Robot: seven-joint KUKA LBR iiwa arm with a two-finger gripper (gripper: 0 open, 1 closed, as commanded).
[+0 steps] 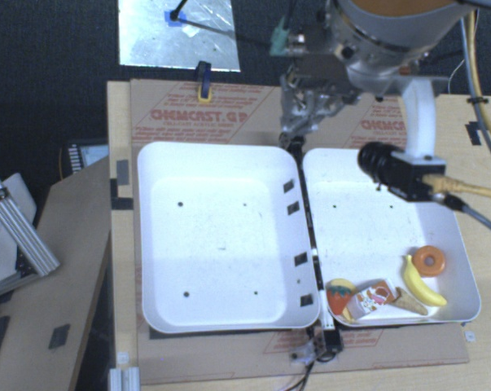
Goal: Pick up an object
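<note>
In the right bin (367, 218) several small toys lie along the near edge: a yellow banana (420, 282), an orange ring-shaped piece (429, 259), a red-orange round piece (340, 294), a white and pink packet (369, 298) and a tan cone-like piece (408, 302). My gripper (300, 125) hangs at the far edge of the bins, over the divider between them, well away from the toys. Nothing shows between its fingers.
The left bin (217, 235) lies beside the right one on a cardboard sheet (196, 112). A black camera module (396, 169) on a white bracket overhangs the right bin's far side. A yellow clamp (204, 84) stands at the back.
</note>
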